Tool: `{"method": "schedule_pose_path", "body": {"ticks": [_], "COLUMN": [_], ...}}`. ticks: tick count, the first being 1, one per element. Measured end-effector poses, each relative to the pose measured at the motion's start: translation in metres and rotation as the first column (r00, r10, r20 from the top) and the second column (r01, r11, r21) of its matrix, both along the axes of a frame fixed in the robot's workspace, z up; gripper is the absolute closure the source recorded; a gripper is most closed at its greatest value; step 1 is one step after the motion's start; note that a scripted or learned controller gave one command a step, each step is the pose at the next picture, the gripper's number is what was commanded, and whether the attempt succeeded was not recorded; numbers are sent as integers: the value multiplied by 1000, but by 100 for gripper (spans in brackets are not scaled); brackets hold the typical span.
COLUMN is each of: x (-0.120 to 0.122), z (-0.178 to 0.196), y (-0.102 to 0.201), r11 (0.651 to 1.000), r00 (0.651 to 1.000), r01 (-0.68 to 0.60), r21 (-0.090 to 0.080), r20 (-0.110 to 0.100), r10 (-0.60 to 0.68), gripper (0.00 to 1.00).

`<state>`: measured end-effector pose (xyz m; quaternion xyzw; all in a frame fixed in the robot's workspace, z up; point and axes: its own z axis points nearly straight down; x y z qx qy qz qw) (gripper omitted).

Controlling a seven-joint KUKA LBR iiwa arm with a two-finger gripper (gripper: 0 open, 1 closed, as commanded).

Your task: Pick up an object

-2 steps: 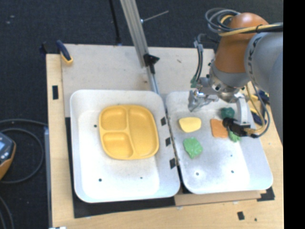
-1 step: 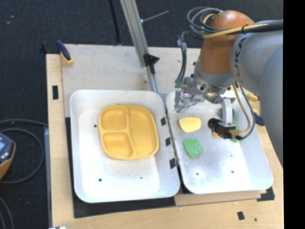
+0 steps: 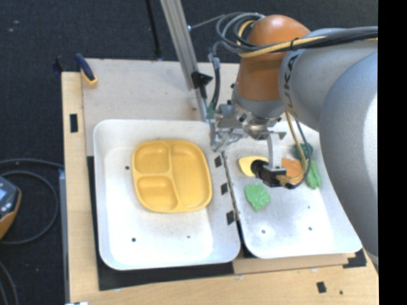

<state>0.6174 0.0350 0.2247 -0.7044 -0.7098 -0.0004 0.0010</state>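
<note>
The grey arm point(image 3: 337, 100) comes in from the right and bends down steeply, with its orange band point(image 3: 270, 49) uppermost above the wrist point(image 3: 254, 116). The gripper point(image 3: 221, 135) points downward, set slightly left of the wrist.

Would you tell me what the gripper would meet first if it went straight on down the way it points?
Probably the left rim of the right bin, near its far corner: the gripper hangs over the seam with the left bin. The yellow piece and green piece lie further right. Depth is unclear.

Robotics lab, grey arm point(image 3: 331, 88), two white bins point(image 3: 114, 227), looped cables point(image 3: 229, 24)
</note>
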Motion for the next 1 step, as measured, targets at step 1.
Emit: {"method": "schedule_pose_path", "body": {"ticks": [1], "x": [-14], "z": [14], "y": [50], "r11": [1000], "r00": [1000], "r01": [-1], "r21": [0], "r20": [3], "r10": [1], "gripper": [100]}}
